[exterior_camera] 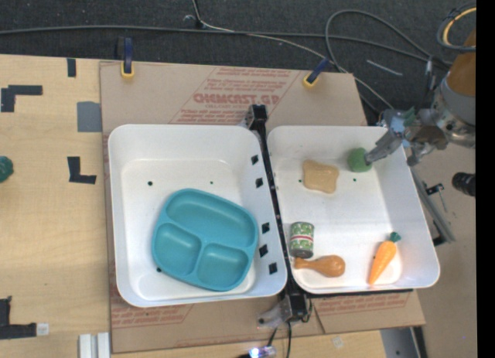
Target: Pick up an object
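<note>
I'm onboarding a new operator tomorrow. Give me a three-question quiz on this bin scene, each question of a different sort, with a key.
1. True or false: the teal divided tray lies in the left bin.
2. Which item lies nearest the tool? A. carrot B. green ball C. small can
3. Fill in: the tan chicken drumstick lies just below the ____ in the right bin.

Key: 1 true; 2 B; 3 small can.
</note>
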Motion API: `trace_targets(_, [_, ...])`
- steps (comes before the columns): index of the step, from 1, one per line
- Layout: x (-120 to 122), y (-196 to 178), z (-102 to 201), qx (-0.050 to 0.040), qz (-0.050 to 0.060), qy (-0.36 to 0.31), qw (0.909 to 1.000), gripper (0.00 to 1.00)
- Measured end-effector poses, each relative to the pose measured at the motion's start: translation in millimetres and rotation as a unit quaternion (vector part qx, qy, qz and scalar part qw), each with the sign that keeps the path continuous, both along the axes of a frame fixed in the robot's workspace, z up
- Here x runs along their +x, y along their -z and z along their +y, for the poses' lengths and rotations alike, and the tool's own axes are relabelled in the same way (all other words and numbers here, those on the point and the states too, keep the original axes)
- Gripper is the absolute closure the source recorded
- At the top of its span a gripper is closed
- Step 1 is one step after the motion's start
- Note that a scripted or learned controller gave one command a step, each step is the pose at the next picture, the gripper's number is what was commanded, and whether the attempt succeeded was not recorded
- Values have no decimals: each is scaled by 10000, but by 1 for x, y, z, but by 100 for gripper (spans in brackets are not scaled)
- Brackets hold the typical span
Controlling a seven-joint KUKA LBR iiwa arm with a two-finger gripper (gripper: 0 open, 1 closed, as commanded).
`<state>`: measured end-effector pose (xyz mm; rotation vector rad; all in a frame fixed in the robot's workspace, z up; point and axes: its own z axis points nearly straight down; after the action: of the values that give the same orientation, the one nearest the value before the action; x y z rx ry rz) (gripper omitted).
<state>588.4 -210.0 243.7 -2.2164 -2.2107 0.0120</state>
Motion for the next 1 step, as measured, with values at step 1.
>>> trace_targets(1, [3, -7, 1, -15, -61, -18, 10000, 0])
